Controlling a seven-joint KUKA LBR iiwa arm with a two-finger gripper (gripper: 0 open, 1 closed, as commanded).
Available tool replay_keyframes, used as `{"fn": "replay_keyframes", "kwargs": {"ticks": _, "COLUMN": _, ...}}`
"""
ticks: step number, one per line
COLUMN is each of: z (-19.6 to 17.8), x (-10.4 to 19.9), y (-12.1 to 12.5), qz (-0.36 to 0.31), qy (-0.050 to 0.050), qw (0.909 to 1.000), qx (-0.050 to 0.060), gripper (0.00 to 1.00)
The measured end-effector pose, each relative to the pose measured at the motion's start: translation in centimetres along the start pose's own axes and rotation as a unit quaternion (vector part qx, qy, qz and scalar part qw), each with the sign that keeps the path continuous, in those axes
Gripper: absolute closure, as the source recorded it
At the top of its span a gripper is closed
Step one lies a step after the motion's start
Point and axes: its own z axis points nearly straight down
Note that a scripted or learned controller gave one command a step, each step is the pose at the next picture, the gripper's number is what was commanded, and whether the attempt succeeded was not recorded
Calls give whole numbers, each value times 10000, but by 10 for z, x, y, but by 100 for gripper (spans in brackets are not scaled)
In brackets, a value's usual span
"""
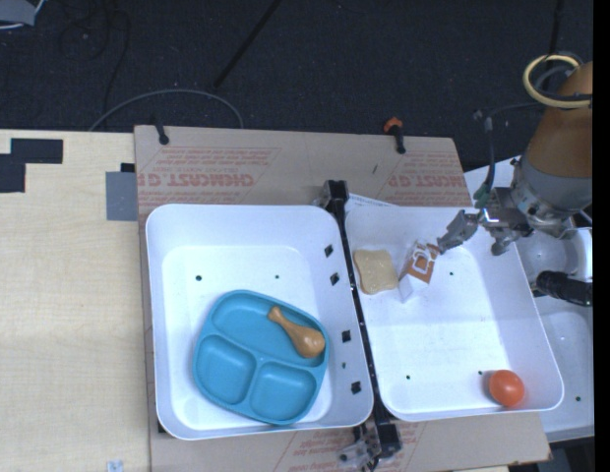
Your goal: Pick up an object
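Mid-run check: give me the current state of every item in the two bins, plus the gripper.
Blue tray: flat in the left bin, holding the drumstick.
Drumstick: lying on the tray's top right compartment.
Bread slice: flat in the right bin.
Small carton: tilted, at the gripper's tip.
Orange ball: resting in the right bin's near corner.

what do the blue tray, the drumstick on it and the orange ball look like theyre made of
Blue tray: likely moulded plastic, matte, one even colour with rounded compartment walls.
Drumstick: probably toy plastic or rubber, a uniform tan with a faint sheen.
Orange ball: smooth and slightly glossy with a small highlight; plastic or real fruit, the view leaves that open.
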Motion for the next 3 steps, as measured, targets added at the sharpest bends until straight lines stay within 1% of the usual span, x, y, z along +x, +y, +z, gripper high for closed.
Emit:
{"fn": "replay_keyframes", "kwargs": {"ticks": 1, "z": -8, "x": 0, "y": 3, "qz": -10, "qy": -10, "qw": 10000, "qx": -64, "gripper": 0}}
{"fn": "replay_keyframes", "kwargs": {"ticks": 2, "z": 55, "x": 1, "y": 5, "qz": -11, "qy": -6, "qw": 10000, "qx": -41, "gripper": 0}}
{"fn": "replay_keyframes", "kwargs": {"ticks": 3, "z": 93, "x": -1, "y": 7, "qz": -14, "qy": 21, "qw": 10000, "qx": -86, "gripper": 0}}
